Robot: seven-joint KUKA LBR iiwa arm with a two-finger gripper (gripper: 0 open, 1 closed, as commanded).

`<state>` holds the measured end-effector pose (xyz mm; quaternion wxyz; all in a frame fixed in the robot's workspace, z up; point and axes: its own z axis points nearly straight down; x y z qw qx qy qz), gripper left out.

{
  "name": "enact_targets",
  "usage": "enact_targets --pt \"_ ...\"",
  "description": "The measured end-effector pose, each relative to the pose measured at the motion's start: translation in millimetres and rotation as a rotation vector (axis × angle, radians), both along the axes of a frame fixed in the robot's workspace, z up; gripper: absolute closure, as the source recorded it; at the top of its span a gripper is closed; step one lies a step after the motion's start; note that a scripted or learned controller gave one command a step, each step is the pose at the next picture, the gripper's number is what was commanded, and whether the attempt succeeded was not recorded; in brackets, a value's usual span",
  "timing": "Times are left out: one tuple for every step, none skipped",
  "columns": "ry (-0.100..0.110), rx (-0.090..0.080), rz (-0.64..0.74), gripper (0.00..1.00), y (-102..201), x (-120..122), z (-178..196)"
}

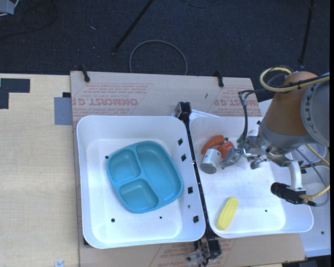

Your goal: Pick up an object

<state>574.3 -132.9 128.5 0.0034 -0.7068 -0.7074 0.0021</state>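
Work looks barely begun: claw [229, 156], its spread impossible to tell, sits low in the right bin [278, 218] against an orange object [216, 143] and grey cylinder [210, 160], nothing visibly lifted, yellow corn [227, 213] untouched nearby.

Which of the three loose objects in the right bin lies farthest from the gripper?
The yellow corn cob, alone near the bin's front; the orange carrot and grey can sit beside the gripper.

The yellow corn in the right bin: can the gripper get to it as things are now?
Probably yes. The yellow corn lies alone on the bare floor of the right bin, apart from the orange and grey things near the gripper, and nothing lies over it.
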Motion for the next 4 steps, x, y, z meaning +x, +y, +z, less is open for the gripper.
enact_targets --pt "-0.004 -0.001 -0.002 0.00 1.3 -0.4 -43.3" --pt "-0.005 -0.001 -0.005 1.00 0.0 0.3 -30.4" --pt "-0.010 -0.002 0.000 1.00 6.5 -4.5 27.3" --pt "-0.011 -0.002 0.000 1.00 8.0 0.1 89.5"
